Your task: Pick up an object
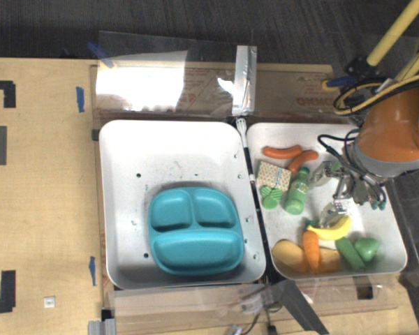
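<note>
Nearest the lens, at the bottom of the right bin, sits a heap of toy food: tan potato-like piece, orange carrot leaning across it, green pepper-ish piece to the right, & a yellow banana lying on top of the carrot. My pincer hangs right over that banana, tips just above or touching it; can't tell which. Can't tell either if my fingers are apart or together, they blur into cables & metal at this angle. Nothing visibly between them.

Further up the same bin: green bottle tilted, w/ a small green round piece beside it at left, both touching a speckled tan cracker-like square. Above those, two sausages, one red-orange lying flat, the other angled next to it.

Left bin holds a teal divided plate, 3 compartments, toward its near edge, well apart from my pincer.

My arm comes in from the right, orange band above the wrist, black cables looped around it.
</note>
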`<state>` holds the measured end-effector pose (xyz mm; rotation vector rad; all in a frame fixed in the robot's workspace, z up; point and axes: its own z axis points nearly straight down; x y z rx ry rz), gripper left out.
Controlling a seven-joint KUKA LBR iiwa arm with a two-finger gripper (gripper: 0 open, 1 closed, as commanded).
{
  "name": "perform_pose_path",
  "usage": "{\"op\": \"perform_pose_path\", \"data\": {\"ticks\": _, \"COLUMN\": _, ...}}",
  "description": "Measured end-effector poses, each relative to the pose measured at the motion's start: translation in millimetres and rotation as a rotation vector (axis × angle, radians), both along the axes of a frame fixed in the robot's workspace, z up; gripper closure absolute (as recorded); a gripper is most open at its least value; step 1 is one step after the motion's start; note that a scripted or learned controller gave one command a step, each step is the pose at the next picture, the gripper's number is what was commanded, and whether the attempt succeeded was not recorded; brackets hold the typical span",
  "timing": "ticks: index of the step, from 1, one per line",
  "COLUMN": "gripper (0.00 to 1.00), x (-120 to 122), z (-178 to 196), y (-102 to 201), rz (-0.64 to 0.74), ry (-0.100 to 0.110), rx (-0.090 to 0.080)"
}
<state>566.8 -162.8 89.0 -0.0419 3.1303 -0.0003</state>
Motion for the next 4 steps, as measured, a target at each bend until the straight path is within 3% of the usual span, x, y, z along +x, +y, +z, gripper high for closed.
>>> {"op": "perform_pose_path", "data": {"ticks": 1, "gripper": 0.00, "x": 43.4, "z": 0.1, "y": 64.6, "rz": 0.120, "ry": -0.003, "rx": -0.001}}
{"op": "perform_pose_path", "data": {"ticks": 3, "gripper": 0.00, "x": -64.8, "z": 1.0, "y": 67.1, "rz": 0.028, "ry": -0.004, "rx": -0.001}}
{"op": "perform_pose_path", "data": {"ticks": 4, "gripper": 0.00, "x": 2.9, "z": 0.5, "y": 46.8, "rz": -0.038, "ry": -0.003, "rx": 0.000}}
